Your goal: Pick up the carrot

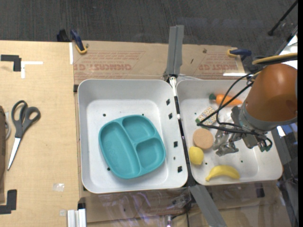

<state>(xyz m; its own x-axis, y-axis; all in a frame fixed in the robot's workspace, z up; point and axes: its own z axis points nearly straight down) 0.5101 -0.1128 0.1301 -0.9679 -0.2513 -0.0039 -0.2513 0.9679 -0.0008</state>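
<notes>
The carrot (226, 100) is orange with a green top and lies at the back of the right bin (265, 174), partly hidden by black cables and the arm's orange band. My gripper (226, 144) hangs low over the middle of the right bin, in front of the carrot and apart from it. It is just right of a round tan disc (202, 138). Nothing shows as held.
A lemon (196, 155) and a banana (222, 173) lie near the right bin's front. A small patterned packet (206, 113) lies left of the carrot. The left bin (90, 126) holds a teal divided plate (132, 146). Scissors (21, 122) rest on the bench at far left.
</notes>
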